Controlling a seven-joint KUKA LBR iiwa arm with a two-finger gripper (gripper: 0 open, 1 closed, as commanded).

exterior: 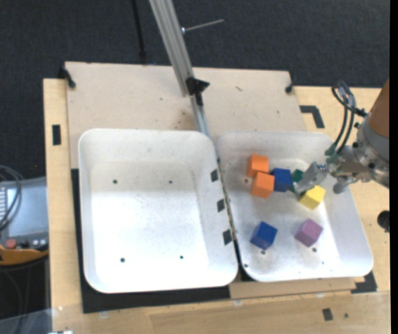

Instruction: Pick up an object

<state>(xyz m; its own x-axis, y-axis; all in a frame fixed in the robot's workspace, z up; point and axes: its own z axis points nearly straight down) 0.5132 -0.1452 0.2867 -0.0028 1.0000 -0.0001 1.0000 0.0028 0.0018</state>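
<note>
A: In the right-hand bin (pixel 352 256), toward the tabletop's (pixel 178 96) right edge, the claw (pixel 315 178) hovers low beside a yellow cube (pixel 312 197); how wide it stands cannot be told, and nothing is seen held.

B: So the pick looks not yet made, with closing and lifting left?

A: It appears so. Counted: two orange cubes (pixel 260 175), two blue cubes (pixel 263 234), one yellow, one purple cube (pixel 308 232), one small green piece (pixel 297 177). The left bin (pixel 88 186) sits alongside.

Left bin (pixel 150 207) wide open; right bin (pixel 338 256) crowded up top by clustered blocks (pixel 268 176), looser near the front.
</note>
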